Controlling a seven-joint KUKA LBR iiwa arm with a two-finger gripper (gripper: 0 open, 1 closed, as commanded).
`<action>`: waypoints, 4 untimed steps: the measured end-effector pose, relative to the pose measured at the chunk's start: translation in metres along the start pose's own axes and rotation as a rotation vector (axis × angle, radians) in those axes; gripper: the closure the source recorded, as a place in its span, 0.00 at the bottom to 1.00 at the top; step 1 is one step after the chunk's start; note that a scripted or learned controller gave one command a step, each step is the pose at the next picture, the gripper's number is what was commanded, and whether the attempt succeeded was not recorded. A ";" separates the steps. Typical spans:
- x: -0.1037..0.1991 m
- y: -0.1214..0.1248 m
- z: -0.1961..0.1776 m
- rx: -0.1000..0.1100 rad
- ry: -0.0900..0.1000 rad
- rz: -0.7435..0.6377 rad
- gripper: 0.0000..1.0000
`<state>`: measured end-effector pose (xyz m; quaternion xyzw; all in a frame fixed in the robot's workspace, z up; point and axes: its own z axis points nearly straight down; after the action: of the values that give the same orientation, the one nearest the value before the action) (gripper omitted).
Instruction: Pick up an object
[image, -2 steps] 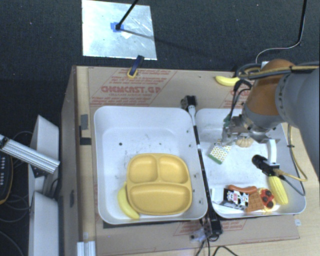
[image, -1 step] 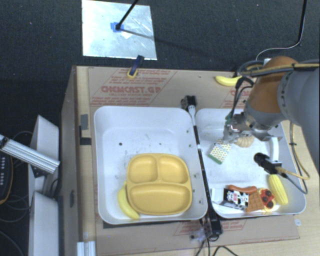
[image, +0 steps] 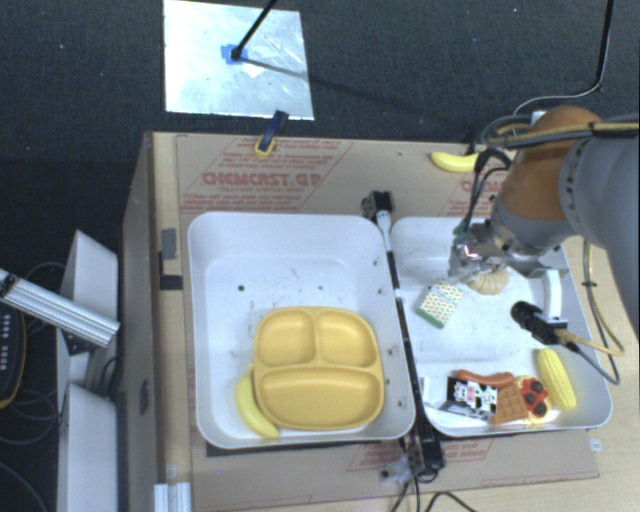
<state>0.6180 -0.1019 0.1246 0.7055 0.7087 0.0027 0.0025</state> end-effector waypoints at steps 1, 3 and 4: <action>0.000 0.001 -0.011 -0.003 0.000 -0.001 1.00; 0.006 -0.028 -0.016 0.007 0.000 0.004 1.00; 0.006 -0.027 -0.027 0.004 0.000 0.003 1.00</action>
<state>0.5905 -0.0961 0.1513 0.7066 0.7076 0.0012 0.0012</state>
